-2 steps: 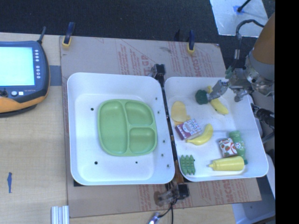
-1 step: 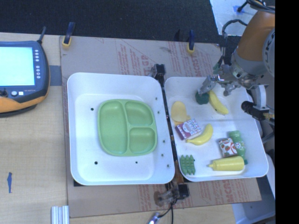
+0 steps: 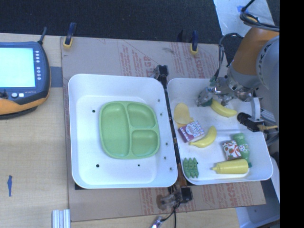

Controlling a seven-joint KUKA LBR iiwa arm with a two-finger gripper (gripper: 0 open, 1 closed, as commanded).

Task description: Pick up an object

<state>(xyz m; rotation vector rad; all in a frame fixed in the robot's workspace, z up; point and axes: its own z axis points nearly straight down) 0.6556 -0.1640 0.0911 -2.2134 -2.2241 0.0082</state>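
My gripper (image 3: 207,98) hangs low over the back of the right bin (image 3: 190,85), just left of a small yellow banana (image 3: 223,110). Nothing shows as held. Also in that bin lie a pale yellow round piece (image 3: 182,113), a red and white carton (image 3: 191,131), a second banana (image 3: 205,138), a red and green box (image 3: 231,149), a yellow squeeze bottle (image 3: 231,166) and a green ridged item (image 3: 190,167). The grey arm with its orange band (image 3: 249,51) comes in from the right.
The left bin (image 3: 80,127) holds a green divided plate (image 3: 129,128). A tablet-like pendant (image 3: 21,75) lies at the far left of the bench. Clamps (image 3: 194,41) stand along the back edge of the cardboard base.
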